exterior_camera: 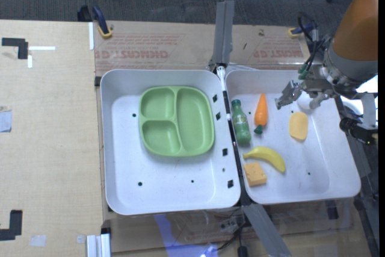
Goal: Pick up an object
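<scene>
Objects fill your right bin (337, 186): green bottle (241, 122) at nine o'clock, carrot (260, 109) at eleven, banana (267, 157) and orange block (255, 174) near seven, yellow piece (298, 126) centrally. Your pincer (290, 94) hangs open, gripping nothing, at one o'clock.

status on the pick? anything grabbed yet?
Done: the gripper is over the right bin, above the yellow piece.
In hand: nothing visible between its fingers.
Left: the whole grasp and lift. The carrot, green bottle, banana and orange block all lie on the bin floor.
</scene>
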Action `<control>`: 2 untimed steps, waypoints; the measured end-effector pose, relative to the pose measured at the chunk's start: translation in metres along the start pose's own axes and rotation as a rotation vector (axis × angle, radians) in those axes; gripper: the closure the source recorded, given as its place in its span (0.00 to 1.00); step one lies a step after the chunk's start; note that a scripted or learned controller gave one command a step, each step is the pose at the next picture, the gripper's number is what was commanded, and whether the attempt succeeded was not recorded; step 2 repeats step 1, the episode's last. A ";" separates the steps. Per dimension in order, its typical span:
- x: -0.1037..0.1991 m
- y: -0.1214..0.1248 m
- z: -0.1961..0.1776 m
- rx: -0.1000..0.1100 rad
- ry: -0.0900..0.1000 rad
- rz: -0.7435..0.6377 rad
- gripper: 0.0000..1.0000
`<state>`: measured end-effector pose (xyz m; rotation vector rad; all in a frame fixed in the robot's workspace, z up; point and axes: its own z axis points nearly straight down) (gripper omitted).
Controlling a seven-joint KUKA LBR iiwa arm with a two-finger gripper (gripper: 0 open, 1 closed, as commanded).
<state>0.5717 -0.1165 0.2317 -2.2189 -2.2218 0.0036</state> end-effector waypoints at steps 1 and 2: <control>0.015 0.008 -0.155 -0.001 -0.001 0.045 0.00; 0.015 0.008 -0.155 -0.001 -0.001 0.045 0.00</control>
